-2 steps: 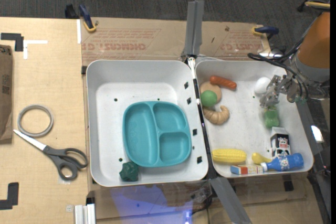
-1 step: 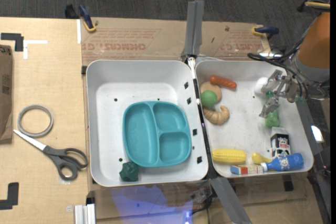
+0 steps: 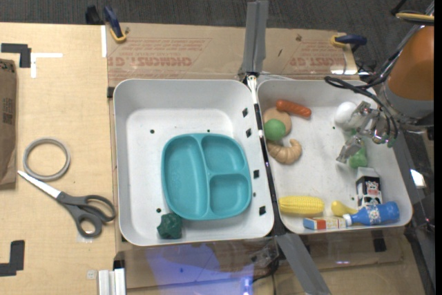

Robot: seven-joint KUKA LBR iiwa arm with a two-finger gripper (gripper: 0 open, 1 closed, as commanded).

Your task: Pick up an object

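The tool [image 3: 353, 148] is hanging low in the right bin [image 3: 314, 90], just above a small green object [image 3: 358, 160]; whether it is gripping anything, I cannot tell. A white object [image 3: 344, 114] is lying just beside it.

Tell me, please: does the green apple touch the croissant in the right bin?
Touching. In the camera view the green apple lies directly against the top of the croissant, with no white bin floor showing between them.
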